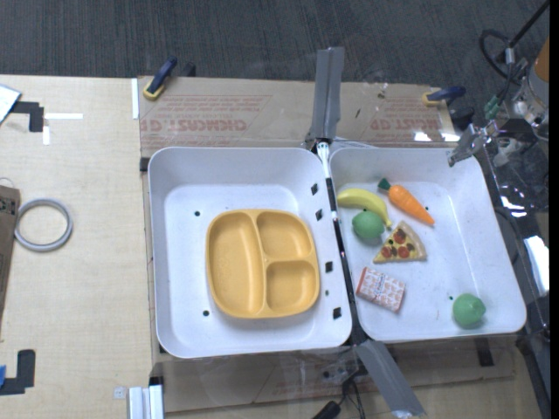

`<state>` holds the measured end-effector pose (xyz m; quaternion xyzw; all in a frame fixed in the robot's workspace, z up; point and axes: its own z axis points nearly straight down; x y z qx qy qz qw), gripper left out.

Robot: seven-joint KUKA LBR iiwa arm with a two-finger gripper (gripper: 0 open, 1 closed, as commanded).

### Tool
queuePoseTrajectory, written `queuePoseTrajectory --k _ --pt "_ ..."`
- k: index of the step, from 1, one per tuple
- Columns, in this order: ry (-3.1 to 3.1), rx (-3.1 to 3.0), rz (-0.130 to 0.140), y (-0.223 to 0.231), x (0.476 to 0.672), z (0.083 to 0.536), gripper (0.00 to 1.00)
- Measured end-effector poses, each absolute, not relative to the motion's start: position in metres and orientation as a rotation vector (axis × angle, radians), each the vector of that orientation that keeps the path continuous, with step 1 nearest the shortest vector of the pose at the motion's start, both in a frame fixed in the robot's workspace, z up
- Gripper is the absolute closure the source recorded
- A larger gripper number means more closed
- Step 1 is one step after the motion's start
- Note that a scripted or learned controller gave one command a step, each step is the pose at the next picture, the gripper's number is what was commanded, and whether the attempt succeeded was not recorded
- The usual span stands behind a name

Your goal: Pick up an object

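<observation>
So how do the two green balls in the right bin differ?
The green ball beside the yellow banana sits mid-bin, touching the banana and close to the pizza slice toy. The green ball near the front corner lies alone, apart from the rest. Both look round, green and similar in size.

two white bins [166, 234], one yellow tray [262, 263], two green balls [368, 225], one banana [362, 200], one carrot [410, 204], one pizza slice [402, 245], one wafer [381, 288]

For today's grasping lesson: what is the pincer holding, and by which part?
Cannot be told: the pincer sits at the right bin's far corner, fingers unclear.
</observation>
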<state>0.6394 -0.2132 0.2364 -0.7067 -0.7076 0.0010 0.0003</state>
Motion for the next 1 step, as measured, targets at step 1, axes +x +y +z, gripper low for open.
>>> queuePoseTrajectory --k 1 --pt "-2.227 -2.218 0.005 -0.2132 0.64 0.2456 1.0"
